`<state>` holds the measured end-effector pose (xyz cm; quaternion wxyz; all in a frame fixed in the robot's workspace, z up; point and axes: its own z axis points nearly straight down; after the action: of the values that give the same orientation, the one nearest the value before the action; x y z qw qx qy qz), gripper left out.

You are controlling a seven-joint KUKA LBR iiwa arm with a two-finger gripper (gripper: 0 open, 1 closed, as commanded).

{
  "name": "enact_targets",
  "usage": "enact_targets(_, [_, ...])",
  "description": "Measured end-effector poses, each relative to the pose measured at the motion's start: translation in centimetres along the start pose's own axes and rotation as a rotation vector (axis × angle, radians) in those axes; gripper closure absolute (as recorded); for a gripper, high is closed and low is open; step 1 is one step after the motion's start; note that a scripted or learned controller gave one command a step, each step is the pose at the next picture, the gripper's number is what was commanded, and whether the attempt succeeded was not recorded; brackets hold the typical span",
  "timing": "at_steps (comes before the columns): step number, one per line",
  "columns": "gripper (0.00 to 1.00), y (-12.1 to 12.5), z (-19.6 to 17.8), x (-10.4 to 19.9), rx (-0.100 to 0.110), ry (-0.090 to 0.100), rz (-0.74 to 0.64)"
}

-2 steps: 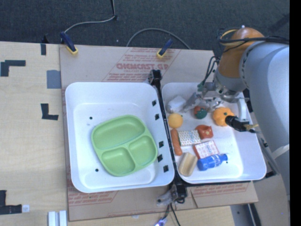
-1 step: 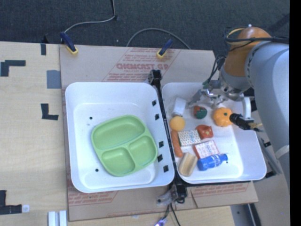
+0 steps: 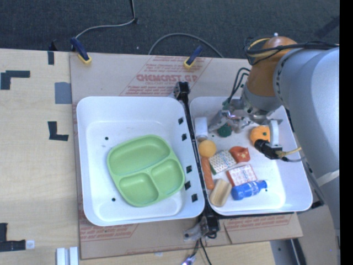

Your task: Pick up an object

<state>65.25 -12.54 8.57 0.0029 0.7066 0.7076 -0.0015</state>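
Two white bins are sitting side by side on the tabletop (image 3: 33, 148). The left bin (image 3: 88, 115) is holding one green three-compartment plate (image 3: 145, 170). The right bin (image 3: 287, 195) is holding about nine items: one white cup (image 3: 201, 127), one dark green piece (image 3: 223, 131), two orange balls (image 3: 207, 148) (image 3: 259, 133), one carrot (image 3: 207, 173), one checkered block (image 3: 222, 160), one red piece (image 3: 240, 153), one red-and-white packet (image 3: 241, 175), one blue bottle (image 3: 248, 189) and one tan bread-like roll (image 3: 219, 192). The claw (image 3: 236, 119) is hanging at the bin's upper edge, right of centre frame; opening cannot be told. The green piece is lying just beside and below it, the others further down-frame.
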Motion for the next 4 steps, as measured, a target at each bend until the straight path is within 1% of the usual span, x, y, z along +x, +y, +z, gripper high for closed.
enact_targets(1, [1.00, 0.0, -0.8, 0.1, 0.000, -0.001, -0.002])
enact_targets(2, [1.00, -1.4, -5.3, 2.0, 0.005, 0.007, -0.001])
enact_targets(3, [1.00, -5.8, -9.7, 8.6, 0.006, 0.007, -0.002])
enact_targets(4, [0.00, -5.9, -9.7, 8.5, 0.007, 0.006, -0.001])
